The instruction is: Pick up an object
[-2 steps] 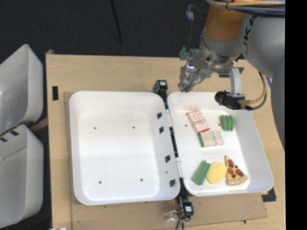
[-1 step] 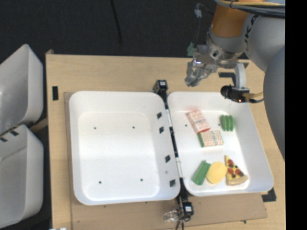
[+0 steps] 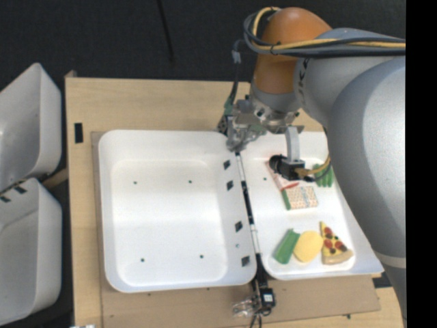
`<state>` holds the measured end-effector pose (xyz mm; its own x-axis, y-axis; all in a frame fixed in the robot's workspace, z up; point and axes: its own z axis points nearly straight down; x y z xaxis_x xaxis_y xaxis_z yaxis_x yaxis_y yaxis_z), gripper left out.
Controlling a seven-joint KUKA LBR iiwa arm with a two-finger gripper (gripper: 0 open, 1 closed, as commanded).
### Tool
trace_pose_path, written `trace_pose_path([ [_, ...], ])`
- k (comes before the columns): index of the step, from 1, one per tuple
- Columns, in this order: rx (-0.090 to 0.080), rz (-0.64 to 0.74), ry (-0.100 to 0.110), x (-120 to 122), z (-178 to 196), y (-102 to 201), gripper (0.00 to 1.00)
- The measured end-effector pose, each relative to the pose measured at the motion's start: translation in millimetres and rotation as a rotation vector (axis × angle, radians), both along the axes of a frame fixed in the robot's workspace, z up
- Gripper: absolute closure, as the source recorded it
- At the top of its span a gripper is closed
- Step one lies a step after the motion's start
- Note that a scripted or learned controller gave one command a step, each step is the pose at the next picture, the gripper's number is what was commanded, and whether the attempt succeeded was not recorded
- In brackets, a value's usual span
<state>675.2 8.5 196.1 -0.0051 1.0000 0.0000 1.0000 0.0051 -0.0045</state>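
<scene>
The right bin (image 3: 273, 265) holds a small patterned card (image 3: 300, 197), a green block (image 3: 287, 246), a yellow rounded piece (image 3: 308, 247) and a toy pizza slice (image 3: 334, 244). Another green piece (image 3: 327, 177) lies partly hidden beside the arm. My gripper (image 3: 237, 137) hangs over the far end of the divider between the two bins, up and to the left of the card and well apart from every object. Nothing shows in its grasp.
The left white bin (image 3: 164, 210) lies beside the right one, and their rims meet along a line with black clips (image 3: 242, 203). The big grey arm (image 3: 369, 135) covers the right bin's far right part. Wooden bench (image 3: 150, 104) surrounds both bins.
</scene>
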Motion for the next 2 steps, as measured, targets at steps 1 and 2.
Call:
trace_pose_path([
  [1, 0.0, -0.002, -0.011, 15.6, 43.7, -8.0, 1.0],
  [2, 0.001, -0.002, -0.009, 15.0, 61.8, 4.8, 1.0],
])
